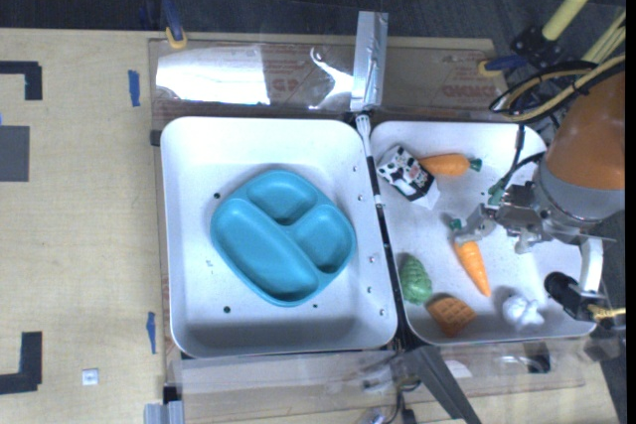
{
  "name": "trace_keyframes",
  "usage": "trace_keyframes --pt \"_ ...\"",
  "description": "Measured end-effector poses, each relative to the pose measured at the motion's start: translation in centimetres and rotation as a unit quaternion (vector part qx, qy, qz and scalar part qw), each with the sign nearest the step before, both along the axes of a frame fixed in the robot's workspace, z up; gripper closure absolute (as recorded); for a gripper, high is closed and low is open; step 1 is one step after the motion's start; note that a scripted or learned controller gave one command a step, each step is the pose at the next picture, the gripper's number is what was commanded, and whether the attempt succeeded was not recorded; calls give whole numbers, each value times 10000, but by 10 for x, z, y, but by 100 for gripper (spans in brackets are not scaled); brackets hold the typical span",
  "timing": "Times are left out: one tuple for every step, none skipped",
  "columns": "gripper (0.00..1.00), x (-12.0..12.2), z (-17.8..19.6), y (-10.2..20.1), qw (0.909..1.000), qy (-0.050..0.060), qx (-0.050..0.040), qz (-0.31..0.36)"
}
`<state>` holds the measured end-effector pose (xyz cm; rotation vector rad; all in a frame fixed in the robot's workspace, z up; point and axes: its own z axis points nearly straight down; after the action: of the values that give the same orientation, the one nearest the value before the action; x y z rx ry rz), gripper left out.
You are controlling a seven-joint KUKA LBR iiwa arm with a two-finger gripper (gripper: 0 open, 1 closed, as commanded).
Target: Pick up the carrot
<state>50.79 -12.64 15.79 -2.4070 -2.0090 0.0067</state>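
Observation:
Two carrots lie in the right bin (437, 134). One carrot (444, 165) lies flat near the far wall, its green end pointing right. The other carrot (473, 264) lies slantwise in the middle of the bin, green top up-left and tip down-right. My gripper (481, 221) reaches in from the right and hovers just over the green top of this middle carrot. Nothing shows between the gripper and the carrot that tells me of a hold.
A black-and-white cow toy (406, 172) sits left of the far carrot. A green leafy toy (414, 278), a brown-orange piece (450, 313) and a small white object (519, 310) lie along the near side. The left bin (189, 154) holds a blue divided plate (283, 235).

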Motion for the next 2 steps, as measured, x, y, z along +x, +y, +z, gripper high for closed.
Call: trace_keyframes --pt "0 3 -71 5 9983 -61 -9 578" --pt "100 5 -60 4 9983 -86 -21 568"
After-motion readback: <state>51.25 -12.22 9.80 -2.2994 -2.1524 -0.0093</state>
